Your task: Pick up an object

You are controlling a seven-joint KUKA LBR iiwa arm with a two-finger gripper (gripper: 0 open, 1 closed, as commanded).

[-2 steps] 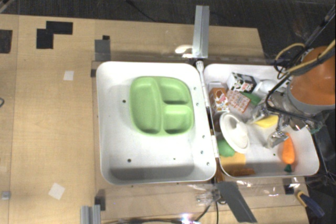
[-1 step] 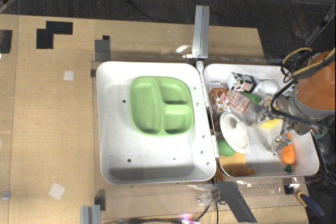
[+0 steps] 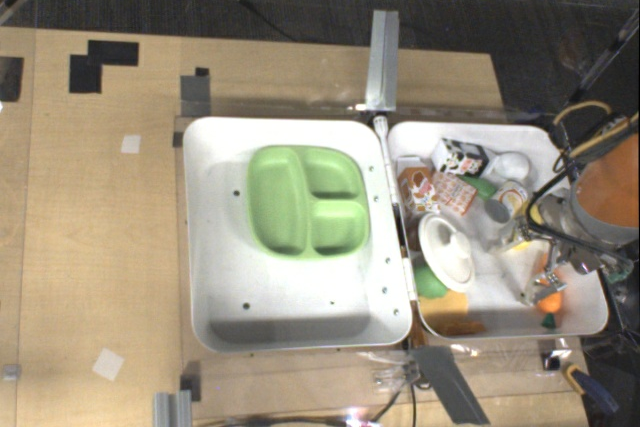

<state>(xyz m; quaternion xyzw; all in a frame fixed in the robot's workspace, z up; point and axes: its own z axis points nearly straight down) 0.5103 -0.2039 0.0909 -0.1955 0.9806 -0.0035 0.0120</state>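
Small white bowl (image 3: 446,253) lies tilted among clutter in right bin (image 3: 580,320).

Bright, even overhead light; slight softness.

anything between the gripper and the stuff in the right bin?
Nothing visible blocks it. The gripper is already down at the right bin's right side, near a small orange item, though I can't tell if they touch. The white bowl and the packets lie further left, with open bin floor between.
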